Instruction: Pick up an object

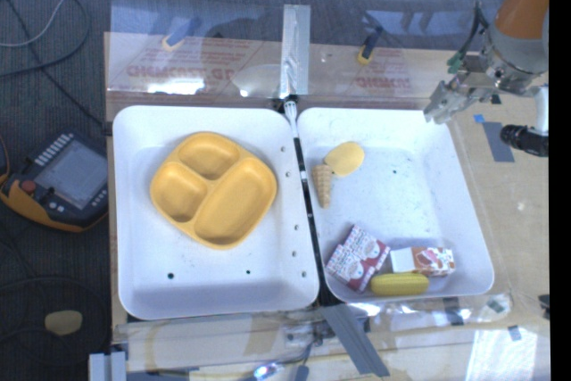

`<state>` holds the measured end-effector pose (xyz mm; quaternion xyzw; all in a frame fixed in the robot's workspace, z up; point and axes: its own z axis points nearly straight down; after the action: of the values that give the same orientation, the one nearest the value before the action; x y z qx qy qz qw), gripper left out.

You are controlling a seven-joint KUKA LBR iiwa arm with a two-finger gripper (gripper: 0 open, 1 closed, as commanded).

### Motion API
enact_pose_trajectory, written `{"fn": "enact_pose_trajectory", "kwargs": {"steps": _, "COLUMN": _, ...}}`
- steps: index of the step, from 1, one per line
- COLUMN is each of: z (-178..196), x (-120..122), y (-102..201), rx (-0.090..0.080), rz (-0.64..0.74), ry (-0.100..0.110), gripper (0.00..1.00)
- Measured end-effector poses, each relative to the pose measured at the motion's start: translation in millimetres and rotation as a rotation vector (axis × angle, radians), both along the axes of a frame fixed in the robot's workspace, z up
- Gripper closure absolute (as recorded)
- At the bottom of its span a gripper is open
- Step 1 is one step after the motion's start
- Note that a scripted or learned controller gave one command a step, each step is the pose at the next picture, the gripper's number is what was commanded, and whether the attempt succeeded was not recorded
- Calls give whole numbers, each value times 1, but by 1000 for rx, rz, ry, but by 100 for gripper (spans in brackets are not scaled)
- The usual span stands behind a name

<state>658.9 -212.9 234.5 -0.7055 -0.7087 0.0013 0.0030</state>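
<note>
Over the right bin's far right corner hung the gripper, grasping nothing; whether its jaws were parted, can't tell. Left bin had a yellow divided plate. Right bin: toy ice cream cone near the divider, long axis slanted, tip twd the near side, scoop twd far right. Along the near wall sat a banana, lying L-R, w/ a red-white packet and small carton just beside. A teach pendant lay on the floor.

Bright, even light; glare on the white bins; slightly soft focus.
</note>
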Motion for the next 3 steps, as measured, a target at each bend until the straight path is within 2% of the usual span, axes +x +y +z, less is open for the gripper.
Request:
{"fn": "enact_pose_trajectory", "kwargs": {"steps": 1, "z": 5, "x": 1, "y": 0, "rx": -2, "rz": 2, "ry": 7, "gripper": 100}}
{"fn": "enact_pose_trajectory", "kwargs": {"steps": 2, "z": 5, "x": 0, "y": 0, "rx": -4, "rz": 2, "ry": 8, "gripper": 0}}
{"fn": "enact_pose_trajectory", "kwargs": {"steps": 3, "z": -115, "x": 10, "y": 19, "rx": 1, "rz": 489, "ry": -1, "gripper": 0}}
